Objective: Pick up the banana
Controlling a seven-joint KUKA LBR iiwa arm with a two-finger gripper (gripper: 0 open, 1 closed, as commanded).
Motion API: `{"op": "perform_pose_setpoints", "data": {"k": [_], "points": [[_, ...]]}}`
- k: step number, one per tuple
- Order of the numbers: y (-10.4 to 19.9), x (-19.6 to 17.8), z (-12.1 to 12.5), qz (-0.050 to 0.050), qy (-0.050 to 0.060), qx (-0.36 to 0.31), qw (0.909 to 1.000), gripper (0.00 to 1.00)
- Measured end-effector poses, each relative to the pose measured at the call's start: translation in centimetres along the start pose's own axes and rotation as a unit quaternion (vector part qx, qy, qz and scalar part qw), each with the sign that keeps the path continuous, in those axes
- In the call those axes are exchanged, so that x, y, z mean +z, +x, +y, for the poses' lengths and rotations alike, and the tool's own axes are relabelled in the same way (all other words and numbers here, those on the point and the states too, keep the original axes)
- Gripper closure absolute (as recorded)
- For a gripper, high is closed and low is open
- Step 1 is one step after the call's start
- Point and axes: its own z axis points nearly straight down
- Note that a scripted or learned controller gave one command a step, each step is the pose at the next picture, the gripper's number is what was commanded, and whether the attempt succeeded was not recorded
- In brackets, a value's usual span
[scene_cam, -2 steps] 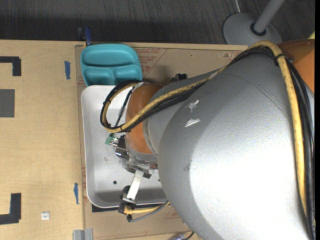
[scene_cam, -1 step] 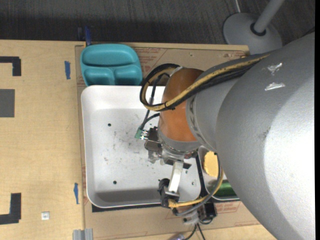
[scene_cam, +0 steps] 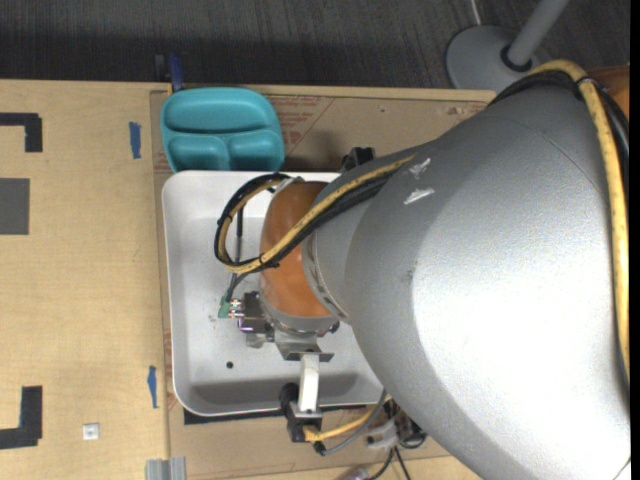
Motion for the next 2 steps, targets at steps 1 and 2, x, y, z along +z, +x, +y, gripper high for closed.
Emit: {"op": "perform_pose_setpoints", "data": {"k": [1, 2], "points": [[1.29, -0.03, 0.08, 0.000, -0.005, 0.157, 0.9875, 1.00], [1.32, -0.99, 0.07, 0.000, -0.005, 0.157, 0.9876, 1.00]]}}
